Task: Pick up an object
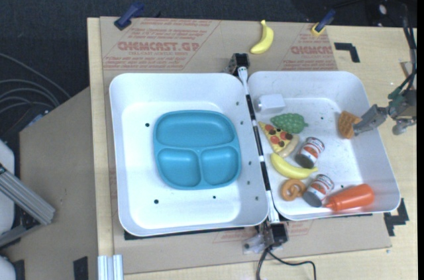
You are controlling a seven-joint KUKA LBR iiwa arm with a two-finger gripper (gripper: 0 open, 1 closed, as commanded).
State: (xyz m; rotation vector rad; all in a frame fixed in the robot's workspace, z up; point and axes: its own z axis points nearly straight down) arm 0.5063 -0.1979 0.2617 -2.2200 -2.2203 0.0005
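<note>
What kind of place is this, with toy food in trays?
Probably a robotics lab test bench: two white bins on a board, plastic play food like a banana, and a gripper reaching in.

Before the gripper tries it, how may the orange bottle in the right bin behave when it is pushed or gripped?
The orange bottle lies on its side, so it would probably roll if nudged across its length. Its smooth, rounded body might slip between two fingers. It touches a small can, which may shift with it.
</note>
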